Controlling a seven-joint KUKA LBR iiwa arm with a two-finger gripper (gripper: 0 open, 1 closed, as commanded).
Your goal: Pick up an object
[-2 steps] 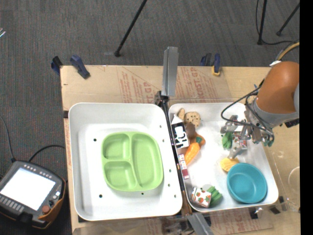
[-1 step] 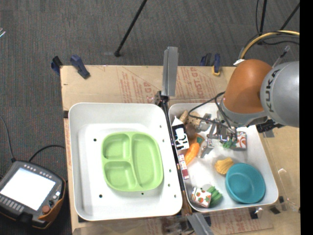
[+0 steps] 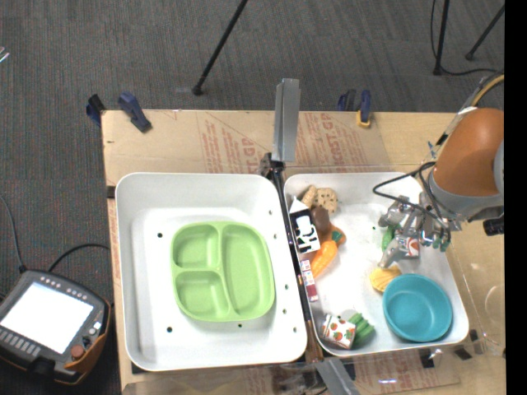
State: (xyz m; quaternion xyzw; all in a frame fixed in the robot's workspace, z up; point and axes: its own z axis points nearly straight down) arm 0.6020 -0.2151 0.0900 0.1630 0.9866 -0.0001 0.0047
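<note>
My gripper point(image 3: 409, 235) hangs low over the right side of the right bin point(image 3: 362, 183), below the arm's orange band. A small red and white item point(image 3: 408, 248) lies right at its tip; whether it is held is unclear. A yellow piece point(image 3: 383, 279) lies just below it, touching a teal bowl point(image 3: 417, 307). Along the bin's left side are an orange carrot point(image 3: 324, 256), a black and white carton point(image 3: 305, 231) and brown cookies point(image 3: 319, 197). Near the front edge sits a small printed box point(image 3: 338, 329) beside a green item point(image 3: 363, 327).
The left bin point(image 3: 136, 220) holds a green divided plate point(image 3: 222, 270). A grey upright post point(image 3: 286, 122) stands behind the divide between the bins. Clamps sit along the bench's back edge. A tablet pendant point(image 3: 49, 319) lies off the bench at lower left.
</note>
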